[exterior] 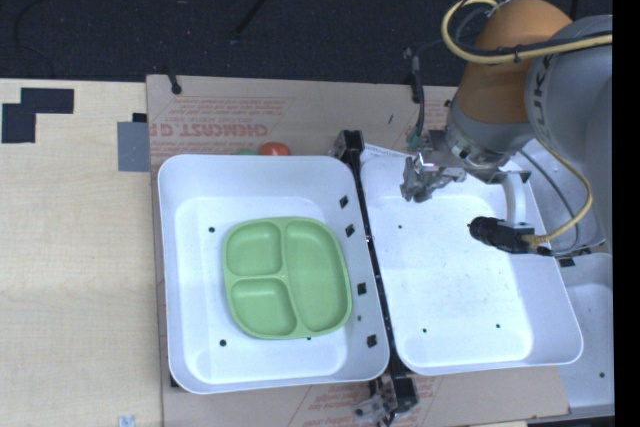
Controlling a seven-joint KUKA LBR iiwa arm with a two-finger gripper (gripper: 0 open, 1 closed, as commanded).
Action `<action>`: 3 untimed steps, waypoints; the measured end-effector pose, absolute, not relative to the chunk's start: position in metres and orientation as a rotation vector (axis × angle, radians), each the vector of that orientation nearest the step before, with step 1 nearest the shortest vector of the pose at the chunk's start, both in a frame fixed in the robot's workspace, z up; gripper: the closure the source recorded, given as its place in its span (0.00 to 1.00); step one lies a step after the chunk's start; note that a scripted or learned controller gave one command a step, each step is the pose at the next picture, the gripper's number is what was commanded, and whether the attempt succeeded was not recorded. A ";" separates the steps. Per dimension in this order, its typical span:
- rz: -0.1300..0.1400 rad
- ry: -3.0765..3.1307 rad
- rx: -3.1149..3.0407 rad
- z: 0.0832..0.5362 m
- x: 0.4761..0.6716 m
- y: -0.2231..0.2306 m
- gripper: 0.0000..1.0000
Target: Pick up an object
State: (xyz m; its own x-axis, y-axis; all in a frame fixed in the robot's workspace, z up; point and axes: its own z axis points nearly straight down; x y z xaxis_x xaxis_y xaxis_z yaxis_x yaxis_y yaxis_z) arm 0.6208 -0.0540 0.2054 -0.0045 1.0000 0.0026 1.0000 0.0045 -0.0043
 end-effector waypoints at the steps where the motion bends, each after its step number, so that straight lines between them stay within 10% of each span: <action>1: 0.003 -2.223 -2.212 0.200 0.614 0.001 1.00; 3: 0.005 -2.223 -2.213 0.213 0.594 0.101 1.00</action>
